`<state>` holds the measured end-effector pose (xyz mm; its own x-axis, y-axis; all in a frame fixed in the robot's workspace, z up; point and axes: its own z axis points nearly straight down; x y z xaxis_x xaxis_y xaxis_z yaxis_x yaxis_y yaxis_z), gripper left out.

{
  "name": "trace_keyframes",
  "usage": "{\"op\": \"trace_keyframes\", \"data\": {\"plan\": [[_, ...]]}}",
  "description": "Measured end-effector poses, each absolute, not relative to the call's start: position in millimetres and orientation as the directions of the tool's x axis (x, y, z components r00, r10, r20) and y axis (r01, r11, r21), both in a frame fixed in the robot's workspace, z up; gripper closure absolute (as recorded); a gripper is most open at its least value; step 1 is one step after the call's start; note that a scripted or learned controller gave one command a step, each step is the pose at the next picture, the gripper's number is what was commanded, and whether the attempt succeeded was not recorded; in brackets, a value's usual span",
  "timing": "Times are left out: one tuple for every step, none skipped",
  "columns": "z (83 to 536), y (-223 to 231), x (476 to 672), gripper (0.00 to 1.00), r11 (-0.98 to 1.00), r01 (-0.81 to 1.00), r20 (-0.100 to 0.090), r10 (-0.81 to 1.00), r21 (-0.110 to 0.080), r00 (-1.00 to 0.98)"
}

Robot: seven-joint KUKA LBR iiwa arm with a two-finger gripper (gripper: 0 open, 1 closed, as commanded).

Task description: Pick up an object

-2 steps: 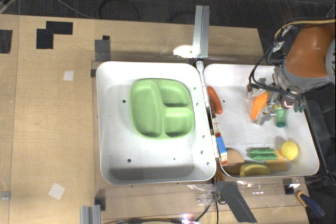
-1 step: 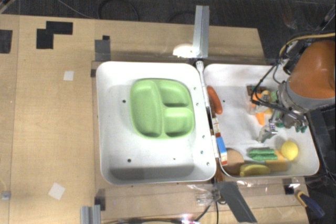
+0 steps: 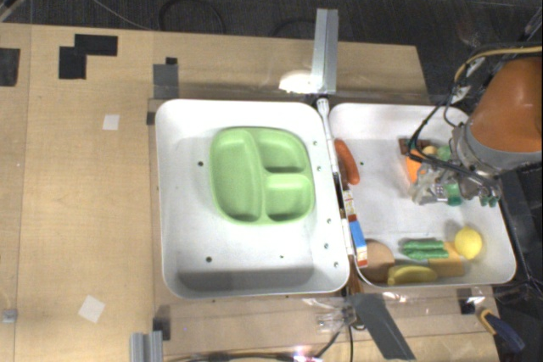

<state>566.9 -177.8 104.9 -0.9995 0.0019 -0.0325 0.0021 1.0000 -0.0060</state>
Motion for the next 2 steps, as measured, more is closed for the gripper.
{"op": "trace_keyframes", "data": {"plan": [[121.3, -142.5, 519.6, 1.00, 0.974, 0.228, -0.007, 0.228, 0.002, -0.974], [208.4, -197.3, 528.7, 1.00, 1.000, 0.016, -0.014, 0.016, -0.004, -1.000]]}}
